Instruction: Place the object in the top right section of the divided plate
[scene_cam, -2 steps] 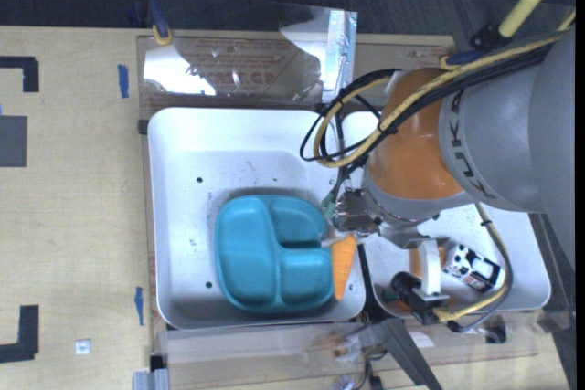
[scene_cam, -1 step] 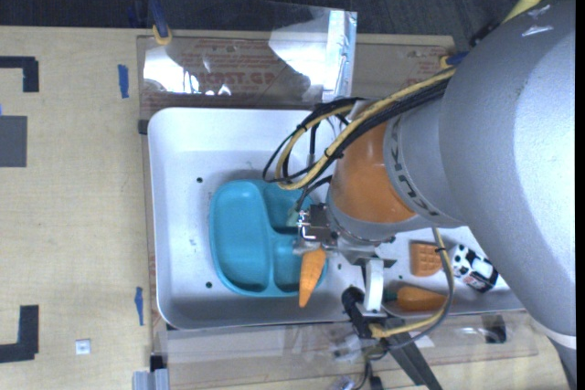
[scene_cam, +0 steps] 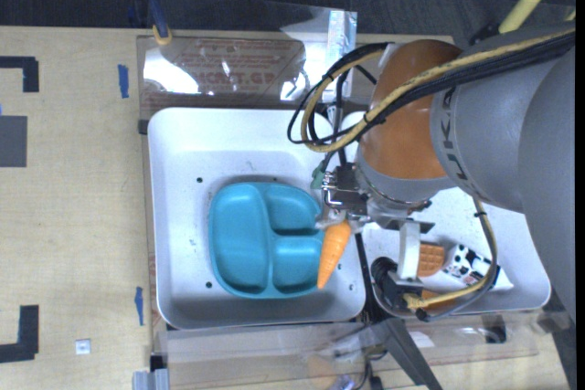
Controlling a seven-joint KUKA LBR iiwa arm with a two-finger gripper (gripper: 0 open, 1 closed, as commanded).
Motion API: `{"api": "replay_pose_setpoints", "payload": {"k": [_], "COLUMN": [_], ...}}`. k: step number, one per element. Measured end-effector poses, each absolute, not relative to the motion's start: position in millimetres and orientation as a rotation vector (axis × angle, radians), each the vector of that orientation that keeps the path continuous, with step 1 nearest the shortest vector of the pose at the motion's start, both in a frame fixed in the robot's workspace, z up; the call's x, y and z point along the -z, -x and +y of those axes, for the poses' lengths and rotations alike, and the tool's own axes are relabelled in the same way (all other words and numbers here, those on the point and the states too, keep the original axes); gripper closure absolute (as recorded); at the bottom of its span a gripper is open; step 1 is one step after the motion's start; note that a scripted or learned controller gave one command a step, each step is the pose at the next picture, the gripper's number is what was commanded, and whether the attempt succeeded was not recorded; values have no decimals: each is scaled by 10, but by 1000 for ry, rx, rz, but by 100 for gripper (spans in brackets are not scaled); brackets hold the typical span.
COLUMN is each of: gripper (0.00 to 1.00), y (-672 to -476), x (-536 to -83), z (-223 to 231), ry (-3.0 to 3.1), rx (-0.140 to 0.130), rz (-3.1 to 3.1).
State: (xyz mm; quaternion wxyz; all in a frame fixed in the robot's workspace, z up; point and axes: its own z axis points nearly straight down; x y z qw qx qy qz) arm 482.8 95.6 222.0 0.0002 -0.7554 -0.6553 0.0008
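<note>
Carrot at the plate's right edge, under the gripper.
The carrot [scene_cam: 333,253] hangs below the gripper [scene_cam: 340,213], beside the blue divided plate [scene_cam: 260,237]; jaw state cannot be told. Right of the jaws lies a cow-patterned toy [scene_cam: 471,264]. No legible writing.

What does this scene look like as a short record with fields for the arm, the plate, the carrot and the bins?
arm: grey with orange band, reaching in from the right, wrist above the bins' shared edge
gripper: just above the carrot's upper end
carrot: tilted, lying at the plate's right edge
plate: blue, divided, in the left bin
left bin: holds plate and carrot
right bin: holds a black-and-white item and an orange-tan item
</note>
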Motion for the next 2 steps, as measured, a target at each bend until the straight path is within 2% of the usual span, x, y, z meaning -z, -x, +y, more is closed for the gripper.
{"api": "replay_pose_setpoints", "payload": {"k": [1, 2], "gripper": [100, 100], "y": [-4790, -5181], "x": [-1159, -1830], "z": [1005, 595], "ry": [2380, 2350], "rx": [-5, -3], "rz": [-2043, -2085]}}
